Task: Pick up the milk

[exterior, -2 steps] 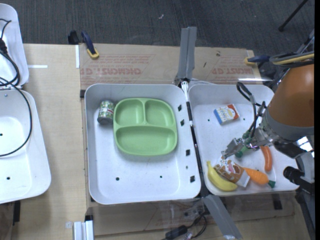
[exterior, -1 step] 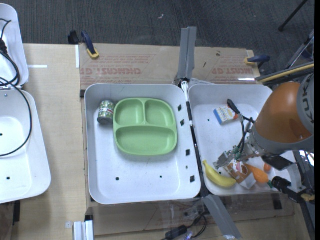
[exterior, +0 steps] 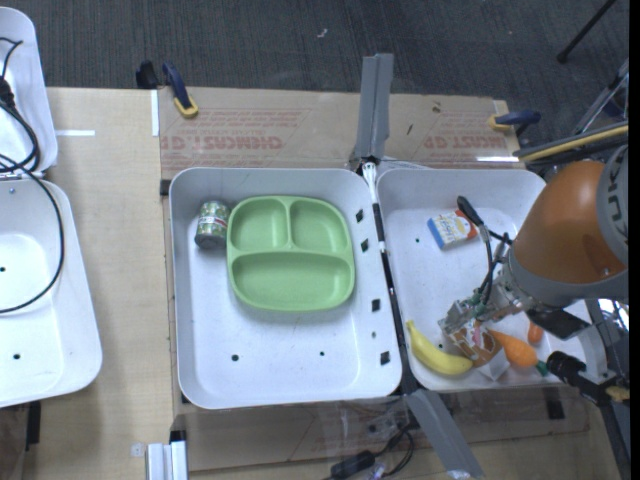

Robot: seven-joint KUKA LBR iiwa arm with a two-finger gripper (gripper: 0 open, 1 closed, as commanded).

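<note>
The milk [exterior: 452, 229] is a small white carton with blue and orange print, lying flat near the back of the right bin [exterior: 410, 258]. My gripper [exterior: 468, 318] hangs low at the front of that bin, well in front of the milk and apart from it. It sits right over a brown and red packet [exterior: 474, 343], between a banana [exterior: 436, 354] and a carrot [exterior: 516, 350]. The orange-banded wrist [exterior: 570, 233] hides the bin's right side.
The left bin [exterior: 270, 358] holds a green divided plate [exterior: 290, 253] and a small jar [exterior: 211, 224] beside it at the back left. A grey divider post [exterior: 374, 108] rises between the bins. A black cable [exterior: 488, 243] runs past the milk's right side.
</note>
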